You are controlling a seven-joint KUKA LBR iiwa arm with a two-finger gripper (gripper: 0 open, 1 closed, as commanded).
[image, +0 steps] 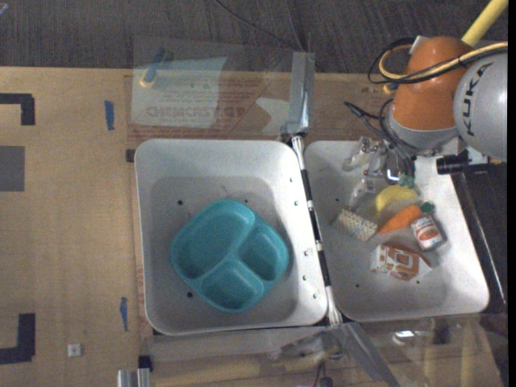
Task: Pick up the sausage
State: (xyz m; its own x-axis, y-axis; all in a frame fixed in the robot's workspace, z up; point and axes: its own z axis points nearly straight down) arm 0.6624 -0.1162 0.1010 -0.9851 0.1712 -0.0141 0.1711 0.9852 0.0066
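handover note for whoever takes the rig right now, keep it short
Gripper: low over the back of the right bin, beside the yellow piece; grip state unclear.
Sausage: hard to pick out; likeliest the red and white piece next to the carrot, lying on the bin floor.
Done: arm is over the right bin.
Left: the whole pick, grasp and lift.

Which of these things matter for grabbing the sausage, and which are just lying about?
For the job: pincer; sausage, probably the reddish stub, hard to tell; right bin holding it.

Lying about: carrot; yellow fruit; wafer; packet; teal plate; left bin.
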